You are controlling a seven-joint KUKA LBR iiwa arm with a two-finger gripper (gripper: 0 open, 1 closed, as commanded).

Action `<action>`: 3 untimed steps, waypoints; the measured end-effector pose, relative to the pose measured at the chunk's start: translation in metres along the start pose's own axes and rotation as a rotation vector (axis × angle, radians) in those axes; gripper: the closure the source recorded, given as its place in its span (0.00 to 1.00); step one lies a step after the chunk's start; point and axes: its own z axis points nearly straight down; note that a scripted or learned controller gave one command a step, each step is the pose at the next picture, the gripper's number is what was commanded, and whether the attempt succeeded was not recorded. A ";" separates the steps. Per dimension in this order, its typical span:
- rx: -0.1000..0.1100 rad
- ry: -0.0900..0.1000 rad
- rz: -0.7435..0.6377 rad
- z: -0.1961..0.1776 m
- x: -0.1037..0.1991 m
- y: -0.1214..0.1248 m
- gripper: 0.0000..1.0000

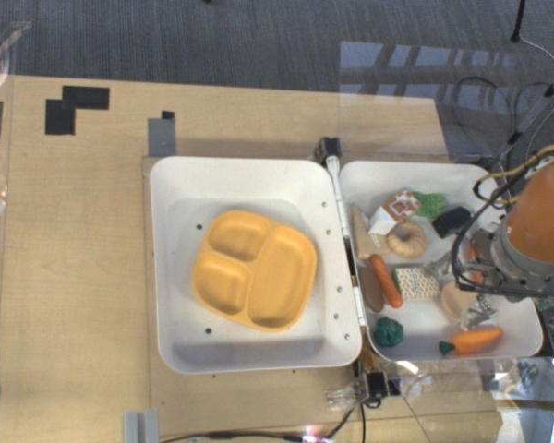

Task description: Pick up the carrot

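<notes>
Gripper (480, 314), finger spread can't be told, hovers just above carrot (474, 341) at right bin's (526, 344) front edge; may knock it against the wall.

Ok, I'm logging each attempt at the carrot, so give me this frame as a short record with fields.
target: carrot, lying in the right bin near its front right corner
hand: hand just above the carrot in the picture
grasp: no carrot between its fingers
neighbours: green toy to the carrot's left, red sausage and doughnut further back
left bin: left bin holds a yellow divided plate
</notes>
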 end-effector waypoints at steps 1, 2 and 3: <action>0.003 -0.002 -0.325 0.000 0.006 -0.017 0.00; -0.021 0.020 -0.539 -0.035 0.013 -0.014 0.00; -0.032 0.018 -0.923 -0.013 0.022 -0.009 0.00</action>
